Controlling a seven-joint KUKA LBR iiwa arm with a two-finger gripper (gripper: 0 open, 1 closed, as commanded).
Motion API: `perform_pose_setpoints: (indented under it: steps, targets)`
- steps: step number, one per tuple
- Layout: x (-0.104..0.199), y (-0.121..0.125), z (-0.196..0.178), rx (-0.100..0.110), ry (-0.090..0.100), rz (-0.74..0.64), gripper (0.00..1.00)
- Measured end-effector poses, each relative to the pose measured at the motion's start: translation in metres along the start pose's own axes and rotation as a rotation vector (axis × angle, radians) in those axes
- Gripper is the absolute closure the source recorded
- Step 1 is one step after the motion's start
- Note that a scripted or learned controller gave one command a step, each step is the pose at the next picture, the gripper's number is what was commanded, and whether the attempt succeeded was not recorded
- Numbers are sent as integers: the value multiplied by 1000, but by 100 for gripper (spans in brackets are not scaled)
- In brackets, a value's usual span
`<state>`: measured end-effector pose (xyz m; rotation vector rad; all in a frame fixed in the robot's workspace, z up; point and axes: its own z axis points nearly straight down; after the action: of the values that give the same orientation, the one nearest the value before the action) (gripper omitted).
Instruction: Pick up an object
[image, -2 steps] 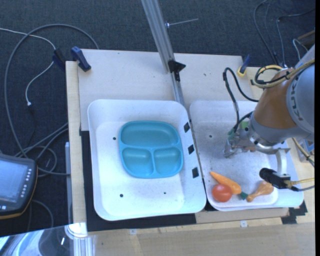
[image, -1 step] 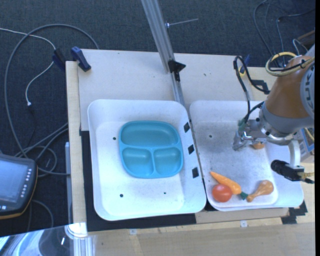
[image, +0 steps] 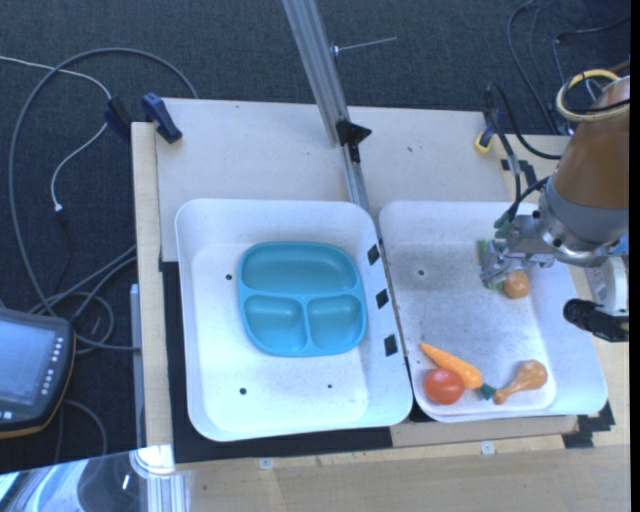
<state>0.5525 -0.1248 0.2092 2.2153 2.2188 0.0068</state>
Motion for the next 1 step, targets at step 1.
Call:
perform_pose_setpoints:
  steps: [1]
  targets:
    - [59, -11, 1, 10, 5, -5, 100]
